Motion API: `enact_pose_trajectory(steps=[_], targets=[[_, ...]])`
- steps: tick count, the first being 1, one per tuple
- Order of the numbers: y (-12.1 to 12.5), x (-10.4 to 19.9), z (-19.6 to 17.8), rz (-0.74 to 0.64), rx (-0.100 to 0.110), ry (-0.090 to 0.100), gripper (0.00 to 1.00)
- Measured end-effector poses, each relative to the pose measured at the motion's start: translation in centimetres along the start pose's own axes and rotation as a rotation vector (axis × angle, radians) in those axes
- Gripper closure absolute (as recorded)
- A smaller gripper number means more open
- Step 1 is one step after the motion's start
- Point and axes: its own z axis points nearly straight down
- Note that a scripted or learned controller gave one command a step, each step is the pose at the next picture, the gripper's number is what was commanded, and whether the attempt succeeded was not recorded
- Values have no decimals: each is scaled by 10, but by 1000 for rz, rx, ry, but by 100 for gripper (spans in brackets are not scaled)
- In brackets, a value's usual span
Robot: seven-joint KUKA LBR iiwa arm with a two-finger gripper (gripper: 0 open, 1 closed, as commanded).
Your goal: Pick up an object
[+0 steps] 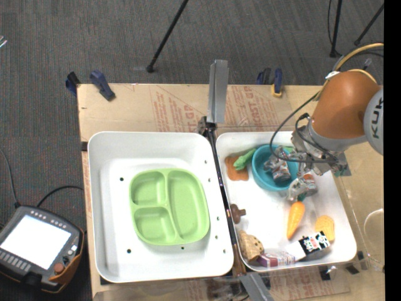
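The gripper (294,179) hangs over the right white plastic bin (341,221), hovering at the near rim of the round teal plastic bowl (266,171). Whether it has anything between its tips I cannot tell from this angle; metal parts and cable clutter hide the tips. Directly below the gripper, just beside it, lies the smooth orange toy carrot (295,219), tapered and glossy, pointing toward the near wall. That looks the likeliest target, so the sensible play is a straight descent, closing across the carrot's narrow width rather than along its length, since a slick cone will squirt out of a lengthwise pinch. Past the carrot, nearer the bin's front, sit a pale orange bumpy lump (324,226), a small black-and-white box (313,242), a flat pink packet (277,258) and a brown crumbly chunk (250,246). On the far side of the bowl from the gripper rest a green pod-shaped toy (246,157) and a flat orange-brown piece (236,168). Well away, in the left white bin (103,168), lies a light green divided plastic plate (168,205), three compartments, matte.
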Motion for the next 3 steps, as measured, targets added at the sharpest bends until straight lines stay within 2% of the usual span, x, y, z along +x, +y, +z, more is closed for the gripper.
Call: enact_pose_trajectory(steps=[1,2,3], targets=[[39,48,1,-39,-2,2,0],[65,116,-7,-100,14,-26,0],[128,79,-1,20,5,0,0]])
